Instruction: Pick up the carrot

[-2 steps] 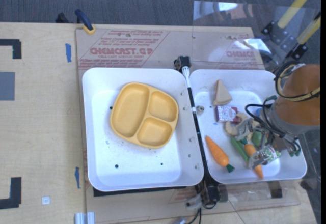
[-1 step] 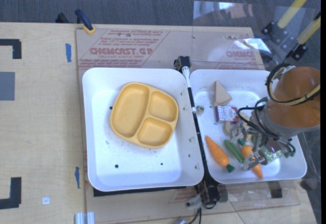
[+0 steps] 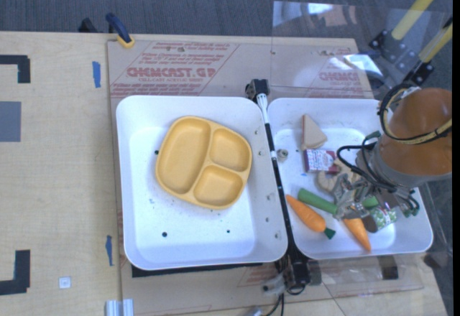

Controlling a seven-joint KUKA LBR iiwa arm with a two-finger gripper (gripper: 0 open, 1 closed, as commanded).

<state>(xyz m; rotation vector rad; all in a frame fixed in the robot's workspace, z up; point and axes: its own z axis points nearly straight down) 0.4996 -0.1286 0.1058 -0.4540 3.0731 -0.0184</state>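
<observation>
Two orange carrots lie in the right bin (image 3: 420,235). One carrot (image 3: 305,212) with a green stem end sits near the bin's front left. The other carrot (image 3: 358,232) lies further right, by the front wall. My gripper (image 3: 353,197) hangs low over a clutter of small items between them, just above and behind the right-hand carrot. The arm's orange band (image 3: 420,128) and its cables hide part of the bin's right side. No carrot shows in the gripper.
A green cucumber-like piece (image 3: 316,200) lies just behind the left carrot. A bread wedge (image 3: 313,132) and a small packet (image 3: 316,159) sit further back. The left bin (image 3: 136,164) holds a yellow divided plate (image 3: 204,161).
</observation>
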